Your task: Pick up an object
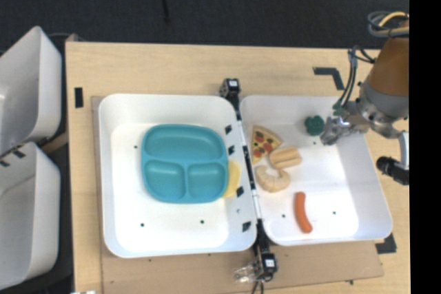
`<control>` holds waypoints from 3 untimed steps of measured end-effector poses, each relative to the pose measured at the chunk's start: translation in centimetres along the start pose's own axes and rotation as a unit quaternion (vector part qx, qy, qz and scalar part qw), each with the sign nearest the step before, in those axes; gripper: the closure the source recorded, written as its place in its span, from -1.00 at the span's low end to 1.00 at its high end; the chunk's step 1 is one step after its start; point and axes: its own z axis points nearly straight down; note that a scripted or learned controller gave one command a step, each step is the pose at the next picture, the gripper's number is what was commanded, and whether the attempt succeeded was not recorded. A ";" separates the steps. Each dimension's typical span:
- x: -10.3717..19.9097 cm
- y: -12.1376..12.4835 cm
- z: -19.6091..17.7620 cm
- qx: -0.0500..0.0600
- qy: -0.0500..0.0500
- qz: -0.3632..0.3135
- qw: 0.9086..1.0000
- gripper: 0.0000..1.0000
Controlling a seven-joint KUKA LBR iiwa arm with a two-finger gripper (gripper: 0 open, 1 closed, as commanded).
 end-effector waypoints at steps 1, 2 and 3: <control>-0.2 0.6 -6.5 -0.002 -0.001 -0.005 1.000 1.00; -0.3 0.8 -9.7 0.000 0.000 -0.006 1.000 1.00; 4.7 1.4 -10.4 0.001 0.001 -0.007 1.000 1.00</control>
